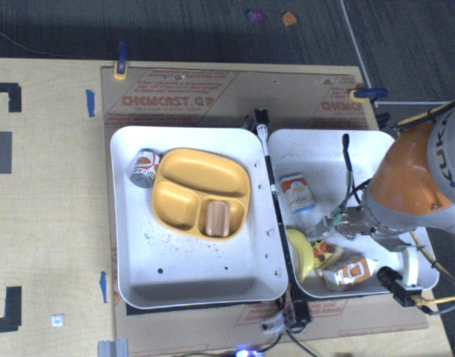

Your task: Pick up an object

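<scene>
Yellow banana [301,253], curved, right bin [328,143]

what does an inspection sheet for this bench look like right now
surface: two white bins, left bin and right bin, on a board
job's things: yellow tray holding a brown block, can beside the tray; banana, small carton, bottle in right bin
clutter: nothing seen
grippers: gripper low over right bin, above the banana
cables: black cable along the arm
surroundings: blue clamp, dark carpet
</scene>
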`<action>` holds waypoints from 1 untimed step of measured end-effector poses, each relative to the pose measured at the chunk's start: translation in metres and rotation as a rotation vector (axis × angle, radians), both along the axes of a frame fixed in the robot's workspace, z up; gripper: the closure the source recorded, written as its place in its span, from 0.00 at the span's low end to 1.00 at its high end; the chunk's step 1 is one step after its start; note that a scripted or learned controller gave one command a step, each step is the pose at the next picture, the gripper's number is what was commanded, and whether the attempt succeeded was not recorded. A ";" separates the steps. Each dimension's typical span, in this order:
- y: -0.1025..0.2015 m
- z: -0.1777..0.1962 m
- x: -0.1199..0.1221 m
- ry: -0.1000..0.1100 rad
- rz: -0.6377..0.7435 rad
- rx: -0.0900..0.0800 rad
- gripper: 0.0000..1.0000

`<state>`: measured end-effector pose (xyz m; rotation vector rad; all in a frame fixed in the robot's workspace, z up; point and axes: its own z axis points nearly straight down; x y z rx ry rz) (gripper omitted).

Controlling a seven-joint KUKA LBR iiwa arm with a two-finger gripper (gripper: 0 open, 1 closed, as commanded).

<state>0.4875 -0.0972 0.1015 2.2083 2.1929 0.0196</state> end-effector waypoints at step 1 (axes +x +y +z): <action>-0.002 -0.012 -0.003 0.008 0.002 0.002 0.00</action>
